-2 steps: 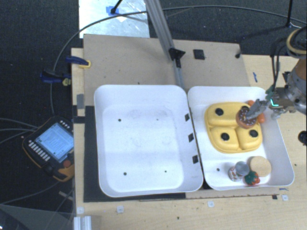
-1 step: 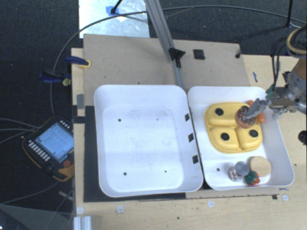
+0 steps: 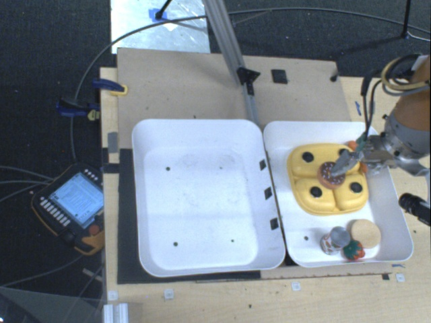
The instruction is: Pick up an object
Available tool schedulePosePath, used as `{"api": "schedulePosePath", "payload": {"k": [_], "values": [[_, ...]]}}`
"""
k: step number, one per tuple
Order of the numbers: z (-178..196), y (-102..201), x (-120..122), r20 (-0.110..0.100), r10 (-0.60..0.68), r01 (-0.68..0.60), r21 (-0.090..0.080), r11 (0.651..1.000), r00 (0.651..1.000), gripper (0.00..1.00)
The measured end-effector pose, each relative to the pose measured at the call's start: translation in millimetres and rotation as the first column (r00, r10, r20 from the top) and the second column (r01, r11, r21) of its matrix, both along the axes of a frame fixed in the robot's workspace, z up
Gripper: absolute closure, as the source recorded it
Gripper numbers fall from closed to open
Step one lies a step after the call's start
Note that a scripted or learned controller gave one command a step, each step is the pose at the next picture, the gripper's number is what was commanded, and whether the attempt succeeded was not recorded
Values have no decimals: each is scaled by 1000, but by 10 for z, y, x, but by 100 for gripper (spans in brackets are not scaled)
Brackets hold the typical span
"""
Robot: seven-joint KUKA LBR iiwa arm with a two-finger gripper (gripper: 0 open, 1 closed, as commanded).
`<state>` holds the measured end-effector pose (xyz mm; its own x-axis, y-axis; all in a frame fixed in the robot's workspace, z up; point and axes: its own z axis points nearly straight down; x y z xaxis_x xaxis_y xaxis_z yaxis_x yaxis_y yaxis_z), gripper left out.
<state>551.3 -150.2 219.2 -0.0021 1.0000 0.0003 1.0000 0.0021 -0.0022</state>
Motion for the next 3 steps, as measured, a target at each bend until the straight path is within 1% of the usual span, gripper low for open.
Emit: {"api": "schedulePosePath", "payload": {"k": [1, 2, 3], "values": [[-623, 37, -18, -1, -1, 1, 1, 1000, 1000, 0], [-974, 67, 4, 9, 1, -1, 4, 1000, 1000, 0], [-847, 132, 33, 12, 10, -11, 14, 1000, 1000, 100]]}}
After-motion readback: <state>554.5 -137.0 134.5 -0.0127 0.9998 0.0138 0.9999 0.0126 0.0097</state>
